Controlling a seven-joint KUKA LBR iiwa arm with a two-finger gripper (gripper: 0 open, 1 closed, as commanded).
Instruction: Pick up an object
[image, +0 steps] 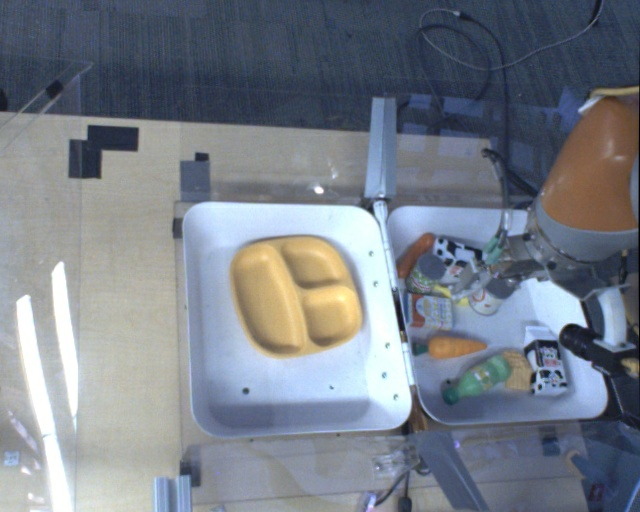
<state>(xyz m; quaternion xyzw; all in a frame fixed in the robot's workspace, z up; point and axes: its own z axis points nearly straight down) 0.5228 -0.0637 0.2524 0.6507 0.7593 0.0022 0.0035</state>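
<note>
A: Looking down on the bench (110, 300), I log two white bins side by side. The left bin (215, 390) holds a yellow divided tray (297, 293), lying flat near its middle, three compartments facing up.

B: And the right bin (590, 395)?

A: Crowded. A carrot (455, 347) lies across its lower left part. Just below it a green bottle (480, 378) lies on its side, cap end toward the left. A small black-and-white carton (546, 366) stands by the bottle's right end, near the front rim. Up by the divider sits an orange-red item (414, 252), with a grey can (432, 270) just beside it and a black-and-white spotted toy (456, 251) to its right. A flat packet (432, 310) lies between the can and the carrot.

B: Arm position?

A: The arm (595, 170) comes in from the right, orange band over the bin's upper right corner. The gripper (495, 275) hangs low over the upper middle of the right bin, close to the spotted toy and the can.

B: Grip state?

A: Cannot tell; the tip is lost against the clutter. Nothing visibly between it, so no hold recorded.
</note>
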